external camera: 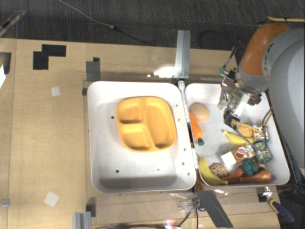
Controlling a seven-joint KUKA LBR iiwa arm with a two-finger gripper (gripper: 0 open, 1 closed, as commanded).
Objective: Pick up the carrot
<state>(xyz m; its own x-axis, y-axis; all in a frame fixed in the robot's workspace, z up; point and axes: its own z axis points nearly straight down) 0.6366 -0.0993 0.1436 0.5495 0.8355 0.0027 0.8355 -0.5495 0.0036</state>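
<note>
The carrot [195, 127], orange with a green tip at its near end, lies along the left wall of the right bin [281, 173]. A round beige roll [200, 112] sits just right of its far end. My gripper [228, 104] hangs over the far middle of the right bin, to the right of the carrot and apart from it. It is open, with nothing between its fingers.
The left bin [100, 142] holds a yellow divided plate [144, 123]. The near right part of the right bin is crowded with a banana [238, 138], a second banana [209, 173], a cookie [218, 168], small packets [250, 149] and an orange vegetable [257, 176].
</note>
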